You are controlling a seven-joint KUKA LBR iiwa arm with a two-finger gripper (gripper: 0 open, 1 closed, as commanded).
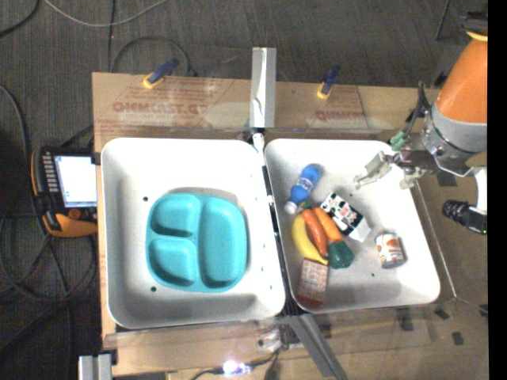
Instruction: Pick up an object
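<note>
Nothing's grabbed yet: the tool hovers spread and empty over the right bin, small can and carrot untouched.

glossy teal plastic tray

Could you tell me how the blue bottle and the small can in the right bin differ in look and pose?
The bottle is blue with a white cap and long; the can is red and white and squat. The bottle lies near the bin's middle beside the banana and carrot; the can sits apart, nearer the right wall. Both rest on the same bin's floor, untouched by the gripper.
</note>
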